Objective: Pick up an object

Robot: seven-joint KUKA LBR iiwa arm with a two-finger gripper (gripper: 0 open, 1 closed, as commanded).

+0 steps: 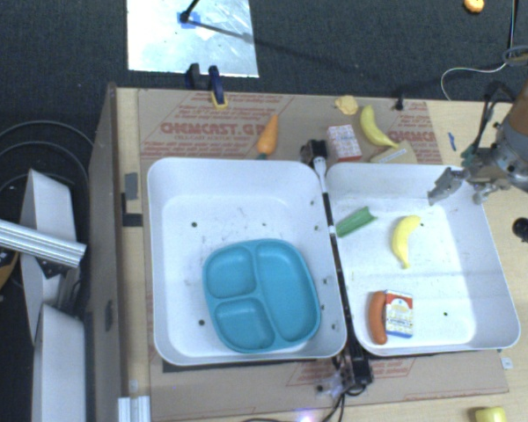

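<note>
We note dark carpet (53, 51) surrounding the cardboard-covered bench (211, 121), a reflective sheet (194, 25) on the floor, and black cables (18, 161) at left.

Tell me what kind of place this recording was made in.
Probably a robotics lab bench for pick-up trials: two white bins sit on a cardboard-covered bench, toy food such as a banana lies inside, and the arm's gripper reaches in.

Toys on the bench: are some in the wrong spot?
Yes. A carrot, a second banana and a small box lie on the cardboard behind the bins, not in them. An orange ball sits far off on the dark floor. The tool hovers at the right bin's far corner.
</note>
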